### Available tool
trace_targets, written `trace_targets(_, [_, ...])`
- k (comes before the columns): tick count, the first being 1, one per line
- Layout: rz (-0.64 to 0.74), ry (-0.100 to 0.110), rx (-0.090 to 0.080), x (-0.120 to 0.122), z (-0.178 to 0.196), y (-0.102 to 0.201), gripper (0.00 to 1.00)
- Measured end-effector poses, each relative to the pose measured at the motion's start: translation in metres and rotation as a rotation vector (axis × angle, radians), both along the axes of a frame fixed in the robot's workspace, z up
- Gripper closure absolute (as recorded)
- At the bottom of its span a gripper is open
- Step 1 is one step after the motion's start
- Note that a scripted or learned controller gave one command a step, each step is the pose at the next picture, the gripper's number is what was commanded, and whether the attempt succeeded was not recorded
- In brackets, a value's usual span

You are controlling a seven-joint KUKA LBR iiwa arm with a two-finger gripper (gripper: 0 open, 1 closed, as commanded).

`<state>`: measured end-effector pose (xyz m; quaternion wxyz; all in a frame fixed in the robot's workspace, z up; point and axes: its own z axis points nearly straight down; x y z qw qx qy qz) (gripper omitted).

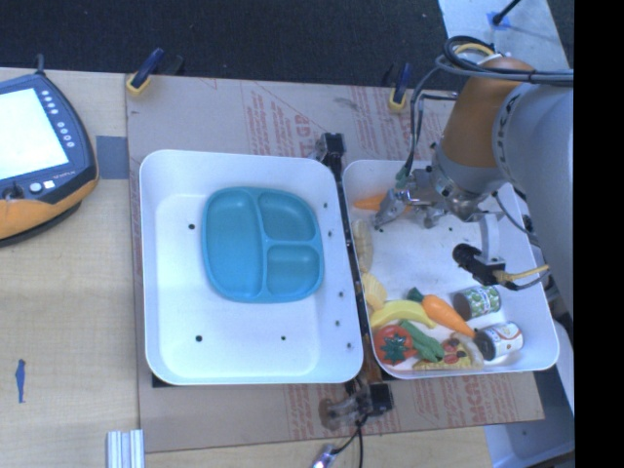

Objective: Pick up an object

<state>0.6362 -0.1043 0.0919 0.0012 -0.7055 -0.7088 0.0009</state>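
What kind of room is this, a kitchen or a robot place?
Probably a robot lab, not a kitchen. A big grey robot arm reaches over two white bins clamped to a bench, the food looks like toys, and a control tablet lies beside them.

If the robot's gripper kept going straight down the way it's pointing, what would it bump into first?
Probably the bare white floor of the right bin. The gripper hangs over the bin's upper end, close to an orange piece at the wall, which it might brush. Depth is hard to judge from this slanted view.

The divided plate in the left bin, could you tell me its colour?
Light blue plate, clearest in the camera view.
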Motion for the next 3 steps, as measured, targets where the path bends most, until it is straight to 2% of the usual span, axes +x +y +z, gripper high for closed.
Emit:
trace_targets(1, [-0.001, 0.0, 0.001, 0.02, 0.0, 0.013, 0.0])
trace_targets(2, [0.001, 0.005, -0.001, 0.019, 0.01, 0.011, 1.0])
trace_targets(3, [-0.003, -0.001, 0.0, -0.04, 0.101, 0.02, 1.0])
